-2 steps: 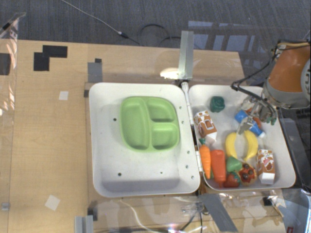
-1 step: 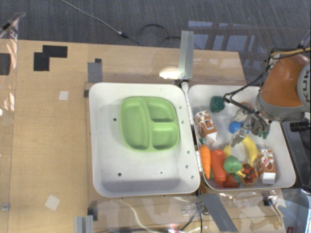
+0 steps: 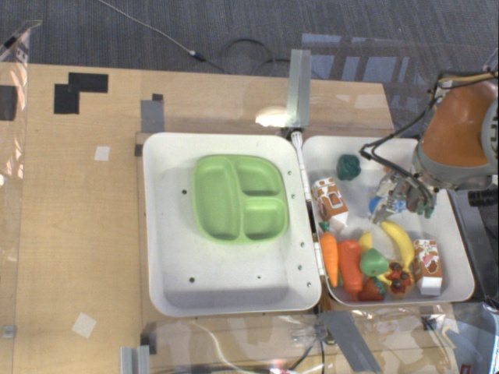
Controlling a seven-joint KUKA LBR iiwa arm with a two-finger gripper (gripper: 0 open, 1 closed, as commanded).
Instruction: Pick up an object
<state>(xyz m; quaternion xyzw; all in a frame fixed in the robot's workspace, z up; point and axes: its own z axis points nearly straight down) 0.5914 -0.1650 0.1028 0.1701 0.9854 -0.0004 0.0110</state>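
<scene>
My gripper point(image 3: 399, 199) hangs over the right bin point(image 3: 460, 283), in its upper right part, under the orange wrist band. Just below it lies a yellow banana point(image 3: 400, 242). A small blue patch shows at the gripper's left side; I cannot tell what it is. To the left stands a small brown-and-white carton point(image 3: 330, 200), and a dark green lump point(image 3: 348, 166) lies near the bin's far wall. Along the near wall are a carrot point(image 3: 330, 259), a red-orange piece point(image 3: 349, 268), a green pepper point(image 3: 374, 262), dark red berries point(image 3: 398, 279) and a second carton point(image 3: 427, 266).
The left bin point(image 3: 168, 287) holds a light green divided plate point(image 3: 239, 197). A metal divider post point(image 3: 299, 92) stands behind the seam between the bins. Cables run from the wrist across the right bin's far right corner.
</scene>
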